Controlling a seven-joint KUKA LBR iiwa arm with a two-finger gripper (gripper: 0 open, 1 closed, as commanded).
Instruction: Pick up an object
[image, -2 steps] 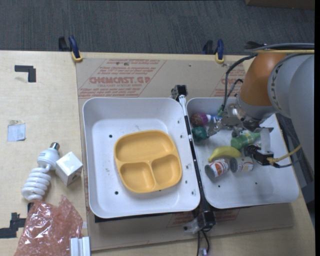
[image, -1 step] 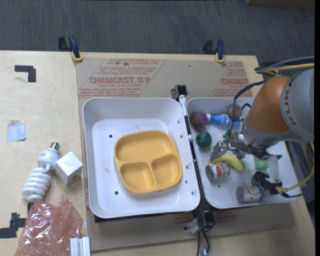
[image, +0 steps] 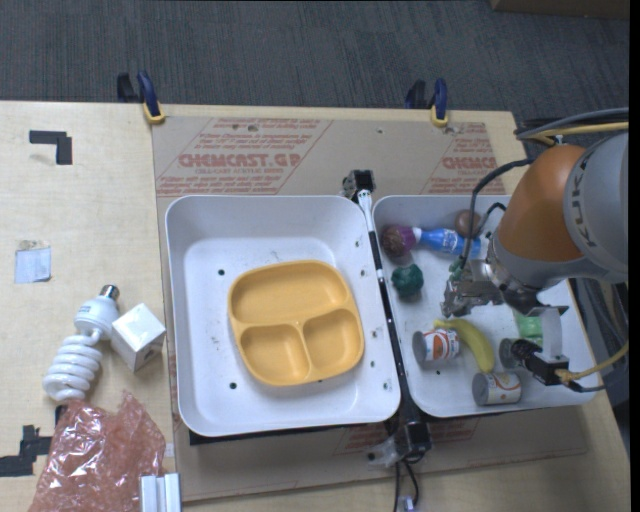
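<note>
The right bin (image: 420, 395) holds several small things: a yellow banana (image: 474, 343), an orange and white can (image: 437, 346), a second can (image: 497, 388), a dark green ball (image: 407, 280), a purple ball (image: 398, 238), a blue and white bottle (image: 438, 239), a brownish ball (image: 467, 220) and a green piece (image: 530, 326). My gripper (image: 461, 298) hangs low in this bin, just above the banana's upper end and to the right of the green ball. I see nothing held in it. The arm hides the bin's right part.
The left bin (image: 190, 300) holds a yellow divided tray (image: 297, 322). On the bench to the left lie a spiral light bulb (image: 78, 352), a white cube (image: 138, 335) and a crumpled pink bag (image: 95, 460). Clamps (image: 150, 98) sit at the board's far edge.
</note>
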